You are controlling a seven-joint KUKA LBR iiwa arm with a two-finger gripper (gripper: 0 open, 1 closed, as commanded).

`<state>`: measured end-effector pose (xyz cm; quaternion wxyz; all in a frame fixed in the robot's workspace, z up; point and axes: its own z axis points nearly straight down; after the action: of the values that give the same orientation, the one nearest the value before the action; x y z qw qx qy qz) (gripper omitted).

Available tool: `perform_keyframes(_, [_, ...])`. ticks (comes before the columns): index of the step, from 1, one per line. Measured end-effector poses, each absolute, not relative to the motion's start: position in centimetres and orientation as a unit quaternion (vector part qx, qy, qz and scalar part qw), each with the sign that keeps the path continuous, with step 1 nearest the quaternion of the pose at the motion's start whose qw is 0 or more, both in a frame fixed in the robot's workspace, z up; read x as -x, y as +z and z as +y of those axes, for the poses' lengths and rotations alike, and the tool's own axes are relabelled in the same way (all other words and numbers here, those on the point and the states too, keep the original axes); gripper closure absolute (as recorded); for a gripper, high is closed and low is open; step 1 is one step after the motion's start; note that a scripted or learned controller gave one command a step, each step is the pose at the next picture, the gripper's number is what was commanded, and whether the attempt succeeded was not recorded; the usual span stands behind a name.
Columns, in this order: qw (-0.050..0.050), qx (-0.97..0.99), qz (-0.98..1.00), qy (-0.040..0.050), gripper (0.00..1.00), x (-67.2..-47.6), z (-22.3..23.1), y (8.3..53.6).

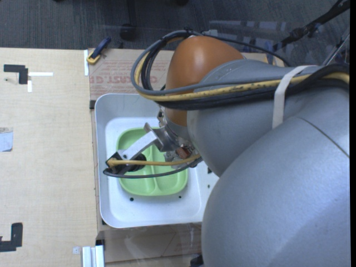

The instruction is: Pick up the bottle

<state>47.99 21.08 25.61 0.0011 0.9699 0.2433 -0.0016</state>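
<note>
The grey arm (267,166) covers the right of the surface (44,149) and reaches over the white bin (101,166), where a divided green tray (161,187) lies. The end effector (173,147) sits above that tray, mostly hidden by the wrist, so whether it is wide, narrow or holding anything cannot be told. The bottle cannot be made out and is probably under the arm in this bin. By judgement it would be light, stiff and smooth enough to slip, best taken across mid-body; its colour and shape cannot be told
</note>
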Motion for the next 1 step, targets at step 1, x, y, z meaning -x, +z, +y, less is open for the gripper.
perform_keyframes(1, [0.001,-0.979,0.205,-0.0025,1.00,-47.72,22.72,20.93])
